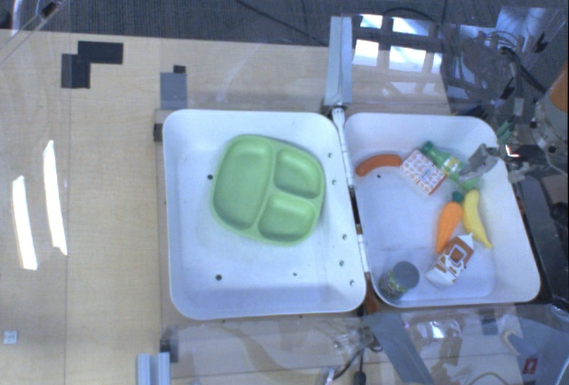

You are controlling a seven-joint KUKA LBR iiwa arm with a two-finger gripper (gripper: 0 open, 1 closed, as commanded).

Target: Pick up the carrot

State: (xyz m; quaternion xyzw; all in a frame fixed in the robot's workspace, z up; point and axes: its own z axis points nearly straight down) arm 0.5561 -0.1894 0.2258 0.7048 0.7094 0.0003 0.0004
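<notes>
The carrot (447,228) is orange with a green top and lies in the right bin (391,223), right of its middle, with the top pointing away from me. A yellow banana (475,217) lies against its right side. My gripper (483,160) reaches in over the bin's right rim. It hovers above and to the right of the carrot's green top, close to a green bottle (442,159). Nothing is seen held in it.
The right bin also holds an orange sausage (379,164), a small patterned box (421,172), a white and brown carton (452,260) just below the carrot, and a grey can (400,278). In the left bin (191,268) lies a green divided plate (268,188).
</notes>
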